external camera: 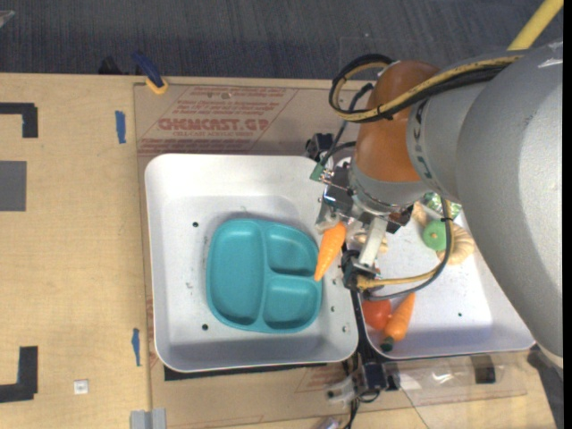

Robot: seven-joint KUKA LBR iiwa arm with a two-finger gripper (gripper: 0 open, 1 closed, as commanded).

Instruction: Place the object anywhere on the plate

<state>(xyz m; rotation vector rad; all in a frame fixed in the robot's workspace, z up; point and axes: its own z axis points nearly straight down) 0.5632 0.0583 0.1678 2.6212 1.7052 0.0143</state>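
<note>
Bench top (71, 266) is tan board, cardboard sheet (219, 119) with red print lying on it. Blue tape bits (120, 126) and black corner marks (25, 119) at left. Dark carpet (223, 16) beyond.

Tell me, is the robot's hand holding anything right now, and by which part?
It looks so: an orange toy carrot hangs from the hand, gripped near its upper end, over the teal plate's right edge.

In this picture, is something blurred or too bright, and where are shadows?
Camera view: the big grey arm near the lens is soft; the teal plate and carrot are sharp; the left bin shows mild glare; the plate casts a soft shadow at its lower edge.
</note>
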